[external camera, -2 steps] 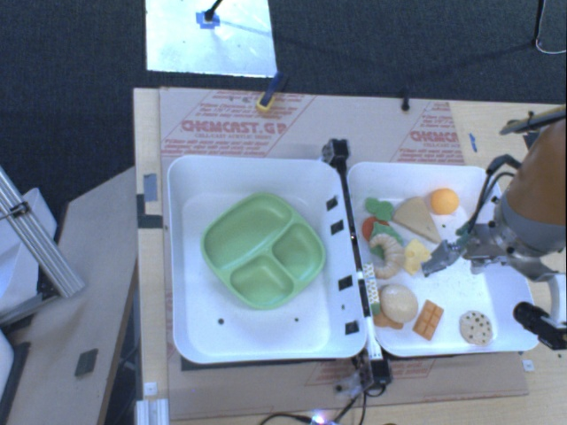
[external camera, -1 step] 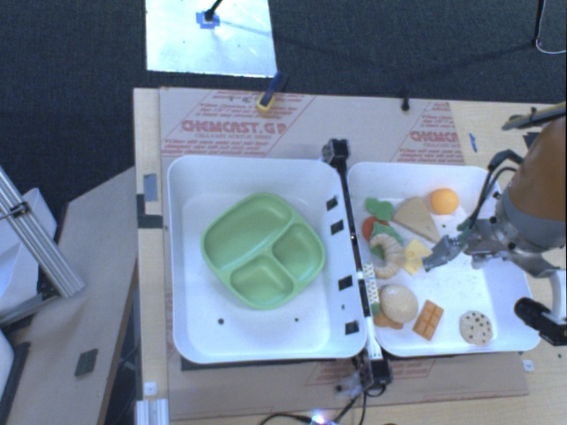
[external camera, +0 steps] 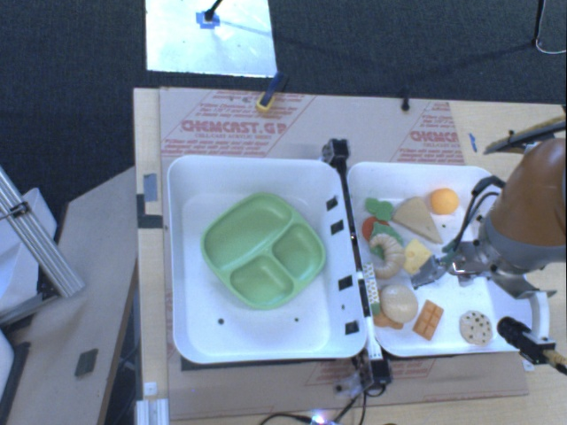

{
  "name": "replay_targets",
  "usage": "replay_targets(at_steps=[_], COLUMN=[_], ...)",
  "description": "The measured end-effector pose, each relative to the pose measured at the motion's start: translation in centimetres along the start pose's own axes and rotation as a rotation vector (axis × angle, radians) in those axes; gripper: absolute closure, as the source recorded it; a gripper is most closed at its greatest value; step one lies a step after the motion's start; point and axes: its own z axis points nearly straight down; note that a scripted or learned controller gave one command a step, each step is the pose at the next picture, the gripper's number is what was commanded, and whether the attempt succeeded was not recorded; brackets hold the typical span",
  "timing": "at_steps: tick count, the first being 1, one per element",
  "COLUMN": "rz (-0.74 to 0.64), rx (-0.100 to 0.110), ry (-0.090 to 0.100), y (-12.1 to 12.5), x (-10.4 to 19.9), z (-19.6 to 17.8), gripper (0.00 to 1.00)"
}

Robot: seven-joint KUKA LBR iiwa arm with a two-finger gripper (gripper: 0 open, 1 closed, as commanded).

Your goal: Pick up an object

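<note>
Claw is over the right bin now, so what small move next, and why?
Probably lower the claw a little onto the yellow cheese-like block. Its tip sits just beside that block in the right white bin, with nothing visibly held, and the block lies closest among the toy foods.

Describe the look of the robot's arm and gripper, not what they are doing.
The arm has a rounded orange-brown band above a grey wrist section. Black cables loop beside it. The gripper is dark grey metal, slim and pointed, over the right bin.

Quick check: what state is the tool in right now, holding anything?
Tool: low in the right bin beside the yellow block; open or shut cannot be told, nothing visibly held.
</note>
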Motion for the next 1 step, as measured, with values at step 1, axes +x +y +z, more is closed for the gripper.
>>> replay_targets(at_steps=[1], rz=[0.001], rx=[-0.010], ry=[-0.001], y=[0.89], x=[0.83], z=[5.09], gripper=[0.00])
